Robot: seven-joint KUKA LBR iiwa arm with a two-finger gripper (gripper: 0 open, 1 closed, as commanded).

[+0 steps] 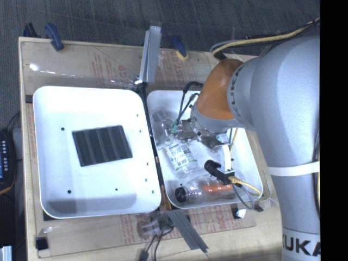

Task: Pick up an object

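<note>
A fixed camera looks down at a slant on a wooden bench [81, 56] holding two shallow white bins side by side. The left bin [54, 107] takes up the left and centre of the frame and holds a dark ribbed pad [102, 144], lying flat near its middle. The right bin [251, 165] sits centre-right, touching the left bin along a shared edge.

A large grey arm [283, 118] with an orange band [217, 94] fills the right side of the frame and reaches down into the right bin. The gripper [187, 132] hangs over the upper middle of that bin, wrapped in dark cables. Whether it is open or closed, and whether it has hold of anything, cannot be told from this angle.

Just below the gripper lies a clear bottle [181, 156] with a white printed label, on its side. Along the bin's lower edge lies a second clear bottle [201, 192] with a dark cap and something orange inside or behind it.

The labelled bottle looks like thin, empty plastic: probably light, smooth and slippery, and likely to dent or roll if pinched. The labelled midsection, taken across the narrow width, seems the surest place to grasp it.
</note>
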